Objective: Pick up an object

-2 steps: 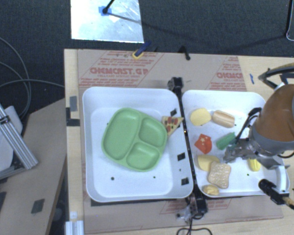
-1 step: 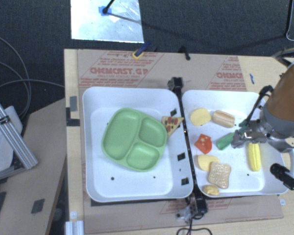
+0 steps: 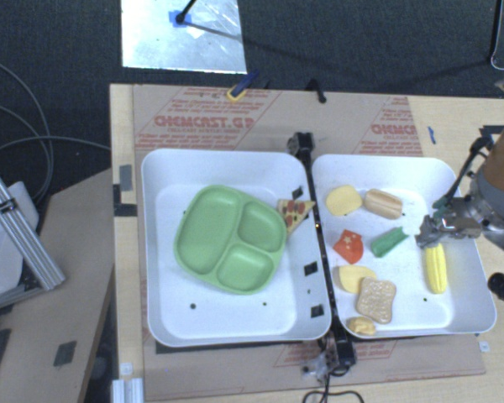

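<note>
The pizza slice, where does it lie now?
The pizza slice lies in the left bin, at its right wall, beside the green tray on the tray's upper right.

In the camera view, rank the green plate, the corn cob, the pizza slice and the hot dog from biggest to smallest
1. green plate
2. corn cob
3. hot dog and pizza slice: too alike to rank.

My arm (image 3: 502,187) runs off the right edge, so most of it is cut from sight. My jaws (image 3: 430,232) are too blurred and small to tell how they stand. They cover the top end of the corn cob (image 3: 436,269). The bread slice (image 3: 376,299) hides part of the yellow piece (image 3: 361,327) beneath it. The green plate (image 3: 227,238) overlaps the pizza slice's (image 3: 296,212) edge.
</note>
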